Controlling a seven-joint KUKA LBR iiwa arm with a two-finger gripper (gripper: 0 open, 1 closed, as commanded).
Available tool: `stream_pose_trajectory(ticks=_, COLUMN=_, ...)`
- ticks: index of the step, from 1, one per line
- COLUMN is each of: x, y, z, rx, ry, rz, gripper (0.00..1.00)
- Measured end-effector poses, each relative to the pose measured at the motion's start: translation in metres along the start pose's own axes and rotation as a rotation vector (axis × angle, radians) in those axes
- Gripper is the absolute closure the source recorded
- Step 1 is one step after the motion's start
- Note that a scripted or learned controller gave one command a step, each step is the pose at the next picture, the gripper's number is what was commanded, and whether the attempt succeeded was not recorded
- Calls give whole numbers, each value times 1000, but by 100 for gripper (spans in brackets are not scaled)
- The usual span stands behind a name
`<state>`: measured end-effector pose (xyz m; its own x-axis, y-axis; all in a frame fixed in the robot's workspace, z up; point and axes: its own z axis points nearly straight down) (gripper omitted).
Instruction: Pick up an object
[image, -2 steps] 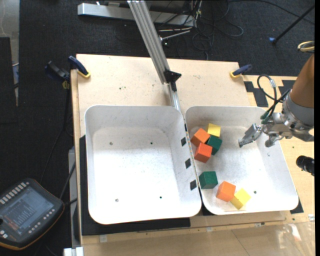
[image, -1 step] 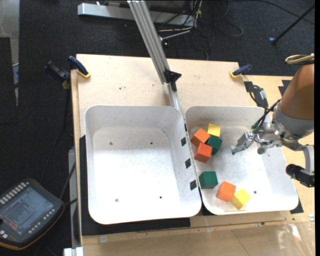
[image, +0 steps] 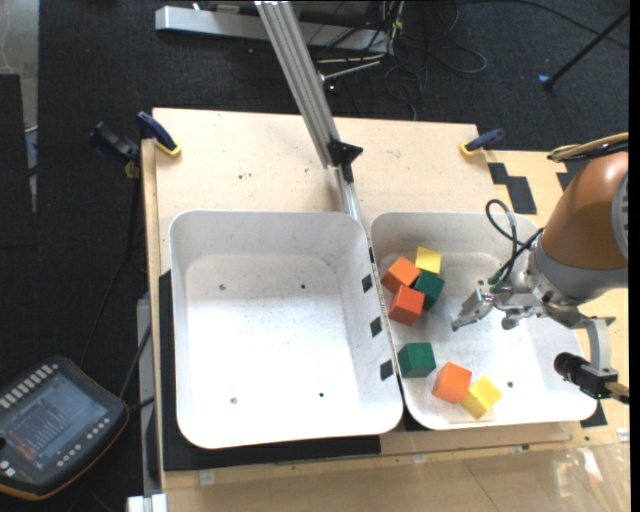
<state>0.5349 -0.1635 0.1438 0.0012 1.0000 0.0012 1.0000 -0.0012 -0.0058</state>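
Note:
Several small blocks lie in the right bin (image: 470, 228). A cluster near its left wall holds an orange block (image: 402, 271), a yellow block (image: 428, 260), a dark green block (image: 431, 287) and a red-orange block (image: 407, 304). Toward the front sit a green block (image: 416, 358), an orange block (image: 452, 382) and a yellow block (image: 481, 397). My gripper (image: 472, 308) hangs over the middle of the right bin, to the right of the cluster. Its fingers stand open with nothing between them.
The left bin (image: 185, 300) sits beside the right one, sharing a raised middle wall. A slanted metal bar (image: 305, 85) runs from the top down to the bins' junction. Clamps (image: 160, 135) (image: 482, 141) sit at the bench's back corners. A pendant (image: 45, 425) lies at the lower left.

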Motion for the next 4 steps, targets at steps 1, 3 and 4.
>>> stream_pose_trajectory(ticks=1, x=0, y=2, z=-14, rx=-8, ry=-2, rz=-1, gripper=100)
stream_pose_trajectory(ticks=3, x=7, y=8, z=-106, rx=-11, ry=-3, rz=-5, gripper=100)
stream_pose_trajectory(ticks=4, x=60, y=19, z=-115, rx=-9, ry=0, rz=-10, gripper=100)
